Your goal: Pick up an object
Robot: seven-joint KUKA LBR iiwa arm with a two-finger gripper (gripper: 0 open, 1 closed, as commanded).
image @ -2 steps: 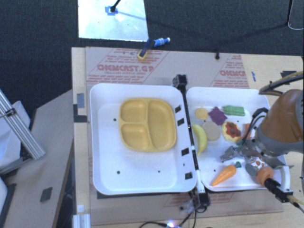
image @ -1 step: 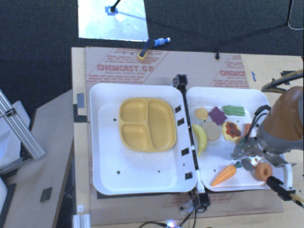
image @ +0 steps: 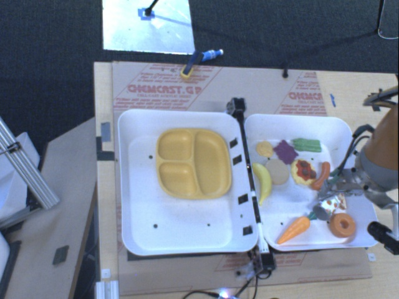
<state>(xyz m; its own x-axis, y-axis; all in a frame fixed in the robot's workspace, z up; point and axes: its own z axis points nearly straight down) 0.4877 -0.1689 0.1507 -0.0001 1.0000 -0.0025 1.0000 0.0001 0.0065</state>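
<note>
holding a yellow tray (image: 193, 164), the left bin (image: 134, 185) neighbours the toy-food-filled right bin (image: 340, 129); jaws' state unclear.

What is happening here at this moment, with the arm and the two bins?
The arm's gripper is low in the right bin, among toy food, between a carrot and a doughnut. Nothing is clearly held. The left bin holds a yellow divided plate.
</note>
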